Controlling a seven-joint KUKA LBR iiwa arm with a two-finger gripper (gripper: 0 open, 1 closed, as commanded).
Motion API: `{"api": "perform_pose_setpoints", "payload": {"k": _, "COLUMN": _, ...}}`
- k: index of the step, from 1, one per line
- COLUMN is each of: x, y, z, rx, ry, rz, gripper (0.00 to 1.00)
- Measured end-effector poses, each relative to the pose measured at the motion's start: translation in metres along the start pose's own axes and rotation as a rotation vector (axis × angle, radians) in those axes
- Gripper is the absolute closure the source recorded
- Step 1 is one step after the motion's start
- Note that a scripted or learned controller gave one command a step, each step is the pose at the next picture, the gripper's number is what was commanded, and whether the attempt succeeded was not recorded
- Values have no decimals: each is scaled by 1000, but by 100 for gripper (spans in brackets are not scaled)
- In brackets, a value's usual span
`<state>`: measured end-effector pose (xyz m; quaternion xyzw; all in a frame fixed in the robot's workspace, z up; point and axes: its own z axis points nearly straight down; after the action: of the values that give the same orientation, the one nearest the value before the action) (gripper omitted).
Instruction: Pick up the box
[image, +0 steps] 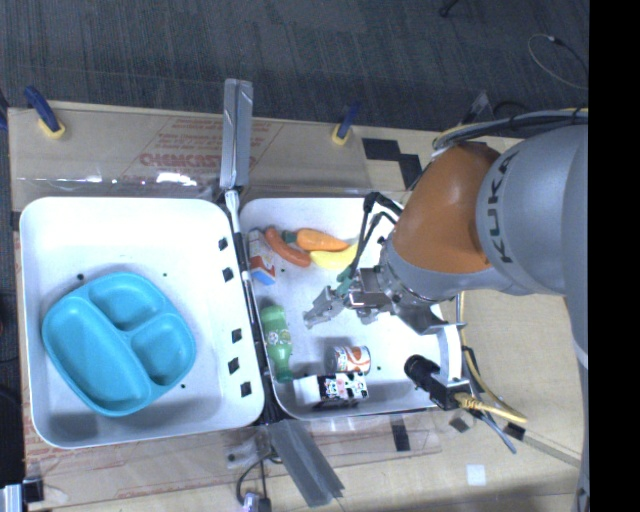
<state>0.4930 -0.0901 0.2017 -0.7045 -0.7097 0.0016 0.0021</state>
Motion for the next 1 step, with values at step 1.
{"api": "perform_pose_setpoints", "payload": {"k": 1, "x": -59, "y": 34, "z": 1, "rx": -2, "ry": -1, "rz": 65, "gripper": 0}}
